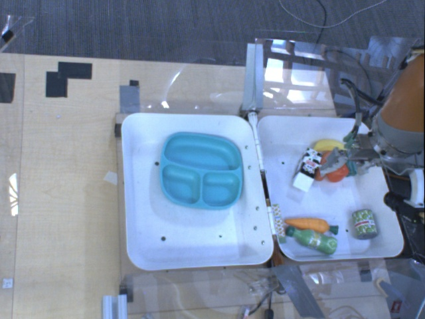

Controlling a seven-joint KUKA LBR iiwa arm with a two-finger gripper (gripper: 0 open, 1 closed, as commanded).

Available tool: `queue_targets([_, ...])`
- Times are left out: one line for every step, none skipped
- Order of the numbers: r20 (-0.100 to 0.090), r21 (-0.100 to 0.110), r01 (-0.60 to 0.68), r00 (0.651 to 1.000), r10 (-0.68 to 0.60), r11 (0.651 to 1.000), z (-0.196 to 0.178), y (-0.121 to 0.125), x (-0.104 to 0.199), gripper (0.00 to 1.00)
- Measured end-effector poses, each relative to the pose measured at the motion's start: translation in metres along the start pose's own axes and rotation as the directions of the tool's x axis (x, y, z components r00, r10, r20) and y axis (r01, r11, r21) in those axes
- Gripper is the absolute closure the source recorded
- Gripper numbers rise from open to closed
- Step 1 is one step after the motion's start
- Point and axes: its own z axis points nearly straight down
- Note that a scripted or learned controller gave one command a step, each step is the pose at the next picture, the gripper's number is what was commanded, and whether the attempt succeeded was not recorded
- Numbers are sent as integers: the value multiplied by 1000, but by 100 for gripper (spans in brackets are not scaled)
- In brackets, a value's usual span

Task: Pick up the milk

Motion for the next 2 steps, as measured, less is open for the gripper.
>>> queue_targets([2,-10,157,988,-157,988,106,42,30,0])
queue_targets([5,-17,156,988,-156,988,92,45,30,100])
